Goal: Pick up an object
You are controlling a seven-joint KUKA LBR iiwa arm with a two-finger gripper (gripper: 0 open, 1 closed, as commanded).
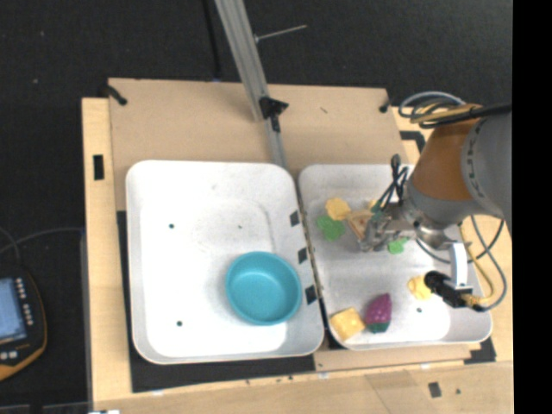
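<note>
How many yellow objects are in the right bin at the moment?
3: a small yellow block near the bin's upper left, a pale yellow cube at the bottom edge beside the purple toy, and a small yellow piece lower right. The arm may hide others.

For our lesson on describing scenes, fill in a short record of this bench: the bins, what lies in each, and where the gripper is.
left bin: holds a blue bowl, near its front right corner
right bin: holds small toy pieces
back pieces: yellow piece, green piece, small green piece
front pieces: yellow block, magenta piece, small yellow piece
gripper: low over the right bin, among the back pieces
fingers: too blurred to judge
</note>
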